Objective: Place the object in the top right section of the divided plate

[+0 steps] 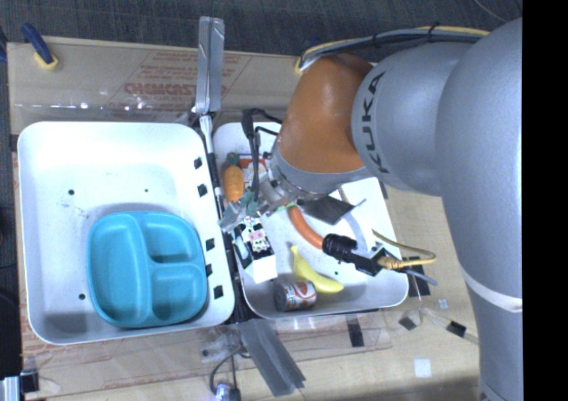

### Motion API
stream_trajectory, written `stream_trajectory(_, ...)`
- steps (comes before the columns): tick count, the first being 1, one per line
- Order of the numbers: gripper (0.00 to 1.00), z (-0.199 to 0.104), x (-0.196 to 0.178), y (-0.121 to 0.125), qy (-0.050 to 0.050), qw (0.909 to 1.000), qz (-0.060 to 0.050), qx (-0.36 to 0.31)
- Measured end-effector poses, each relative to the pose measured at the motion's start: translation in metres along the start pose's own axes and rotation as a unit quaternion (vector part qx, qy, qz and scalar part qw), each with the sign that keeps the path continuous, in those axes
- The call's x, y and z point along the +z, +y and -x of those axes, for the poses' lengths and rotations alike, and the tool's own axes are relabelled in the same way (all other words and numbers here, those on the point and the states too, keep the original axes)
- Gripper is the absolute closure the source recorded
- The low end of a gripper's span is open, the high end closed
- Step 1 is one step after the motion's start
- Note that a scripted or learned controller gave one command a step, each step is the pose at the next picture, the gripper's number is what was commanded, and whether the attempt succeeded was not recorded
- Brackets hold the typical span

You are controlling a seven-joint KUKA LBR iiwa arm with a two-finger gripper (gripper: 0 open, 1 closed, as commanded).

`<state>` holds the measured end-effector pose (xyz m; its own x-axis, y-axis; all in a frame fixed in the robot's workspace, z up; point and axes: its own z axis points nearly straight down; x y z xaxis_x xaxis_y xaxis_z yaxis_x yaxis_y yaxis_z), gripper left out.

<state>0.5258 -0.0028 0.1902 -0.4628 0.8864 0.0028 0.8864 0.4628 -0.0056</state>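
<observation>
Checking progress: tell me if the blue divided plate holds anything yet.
Empty: the blue divided plate shows bare sections, lying flat in the left bin.

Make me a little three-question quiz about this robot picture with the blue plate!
1. True or false: the blue plate sits in the left bin.
2. Which bin holds the banana: left or right?
3. What lies nearest the banana? A) can B) blue clip C) plate

Key: 1 true; 2 right; 3 A.
</observation>
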Motion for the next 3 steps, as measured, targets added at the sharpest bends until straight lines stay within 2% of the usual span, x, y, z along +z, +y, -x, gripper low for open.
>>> stream_trajectory(1, 1.0, -0.037, 0.0, -0.037, -0.001, 0.9988, 0.001, -0.05)
stream_trajectory(2, 1.0, -0.002, -0.029, -0.043, -0.001, 1.0, 0.002, -0.004)
stream_trajectory(3, 1.0, -0.053, -0.027, -0.029, 0.0, 0.9998, 0.001, 0.018)
